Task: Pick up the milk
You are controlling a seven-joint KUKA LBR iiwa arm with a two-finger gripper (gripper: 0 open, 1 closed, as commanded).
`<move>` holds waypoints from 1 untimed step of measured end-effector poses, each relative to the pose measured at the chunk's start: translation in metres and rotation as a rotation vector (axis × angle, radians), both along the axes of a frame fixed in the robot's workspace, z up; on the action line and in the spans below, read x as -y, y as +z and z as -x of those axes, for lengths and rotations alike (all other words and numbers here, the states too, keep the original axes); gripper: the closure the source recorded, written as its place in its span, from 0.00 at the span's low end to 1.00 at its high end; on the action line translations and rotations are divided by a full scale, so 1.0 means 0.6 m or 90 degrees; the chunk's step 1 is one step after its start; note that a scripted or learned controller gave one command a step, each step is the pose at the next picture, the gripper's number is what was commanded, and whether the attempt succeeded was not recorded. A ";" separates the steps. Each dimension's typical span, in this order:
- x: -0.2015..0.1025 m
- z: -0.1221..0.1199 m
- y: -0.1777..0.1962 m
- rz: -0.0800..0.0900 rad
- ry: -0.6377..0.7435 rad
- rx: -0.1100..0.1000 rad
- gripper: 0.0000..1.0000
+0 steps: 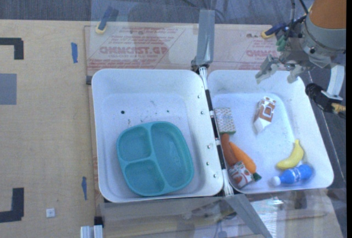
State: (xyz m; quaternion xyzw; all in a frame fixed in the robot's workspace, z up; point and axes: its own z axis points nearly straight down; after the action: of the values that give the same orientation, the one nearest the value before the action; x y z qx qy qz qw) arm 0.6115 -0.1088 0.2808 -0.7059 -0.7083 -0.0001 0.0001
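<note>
Camera view, fixed above the bench, records two shallow white plastic bins side by side. A teal compartmented plastic tray (155, 158) is seen lying in the left bin (110, 94). In the right bin (242, 86) a small white and orange milk carton (264, 113) is found lying on its side near the middle, well apart from the other contents: a yellow banana (291, 156), a blue and white bottle (294, 175), an orange carrot (240, 155), a small brown and white carton (240, 174) and a patterned sponge block (224, 120).

The two-finger gripper (279, 69) is observed hovering over the far edge of the right bin, beyond the milk carton, with nothing between its fingers (265, 70), which appear spread apart, though detail is poor at this size.

The milk carton is judged light, fairly stiff along its folded edges, yet liable to dent on its broad faces and possibly slick. A hold across the narrow width at mid-body is advised, with the fingers brought down on either long side.
</note>
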 end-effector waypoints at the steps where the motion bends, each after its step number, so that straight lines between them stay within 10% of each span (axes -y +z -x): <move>1: 0.011 0.041 -0.275 0.002 -0.149 0.022 0.00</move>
State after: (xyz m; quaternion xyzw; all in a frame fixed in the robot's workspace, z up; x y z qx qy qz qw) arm 0.5870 -0.1152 0.1158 -0.7836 -0.6210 -0.0112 -0.0129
